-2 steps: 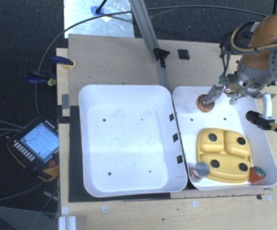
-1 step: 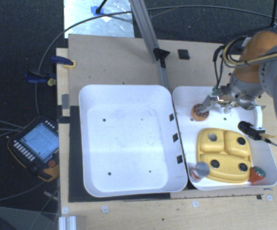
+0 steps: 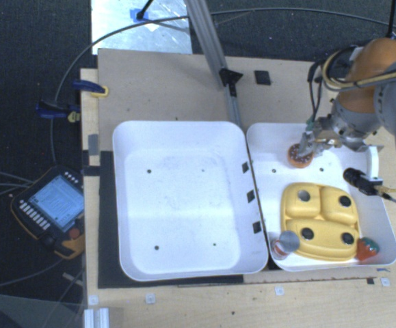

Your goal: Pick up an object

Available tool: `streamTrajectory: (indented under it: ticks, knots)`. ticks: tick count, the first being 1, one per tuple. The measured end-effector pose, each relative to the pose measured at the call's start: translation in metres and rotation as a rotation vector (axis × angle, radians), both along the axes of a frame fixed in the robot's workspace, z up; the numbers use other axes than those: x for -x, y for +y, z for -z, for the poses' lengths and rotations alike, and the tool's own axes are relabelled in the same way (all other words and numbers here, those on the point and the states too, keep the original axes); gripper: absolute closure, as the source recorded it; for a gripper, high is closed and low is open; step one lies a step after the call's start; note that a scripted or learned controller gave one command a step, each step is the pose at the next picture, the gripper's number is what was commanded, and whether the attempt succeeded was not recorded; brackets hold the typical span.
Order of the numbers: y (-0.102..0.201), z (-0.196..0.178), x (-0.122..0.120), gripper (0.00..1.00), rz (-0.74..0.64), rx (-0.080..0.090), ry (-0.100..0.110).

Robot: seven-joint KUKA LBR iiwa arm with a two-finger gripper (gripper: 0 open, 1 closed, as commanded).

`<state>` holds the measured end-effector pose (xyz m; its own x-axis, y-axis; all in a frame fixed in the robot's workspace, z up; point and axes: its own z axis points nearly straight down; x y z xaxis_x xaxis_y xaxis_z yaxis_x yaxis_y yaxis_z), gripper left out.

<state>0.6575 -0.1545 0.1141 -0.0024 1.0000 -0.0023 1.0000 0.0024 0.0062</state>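
A: Where's your target from the gripper (image 3: pixel 306 144)?

B: Right under it. You've got a small brown disc (image 3: pixel 298 156) in the right bin (image 3: pixel 269 142), up past the yellow tray (image 3: pixel 320 221), toward the far wall. The gripper tip sits right over it, maybe touching.

A: Fingers apart or together?

B: You can't tell from here; too small and blurred. Nothing shows it held.

A: Long axis?

B: It looks round, so your approach angle shouldn't matter; coming straight down is likely what counts.

Small round brown-orange object (image 3: pixel 299 156) lying near the back of the right bin (image 3: pixel 389 232), well apart from the yellow tray (image 3: pixel 320 221).
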Motion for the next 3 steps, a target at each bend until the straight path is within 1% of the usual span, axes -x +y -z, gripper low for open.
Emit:
streamTrajectory:
  ticks: [1,2,3]
  knots:
    - [0.011,-0.054,-0.001,1.0,-0.003,-0.002,-0.001]
    - [0.011,-0.092,-0.002,1.0,-0.003,-0.002,0.001]
    - [0.059,-0.103,-0.009,1.0,-0.007,-0.003,0.002]
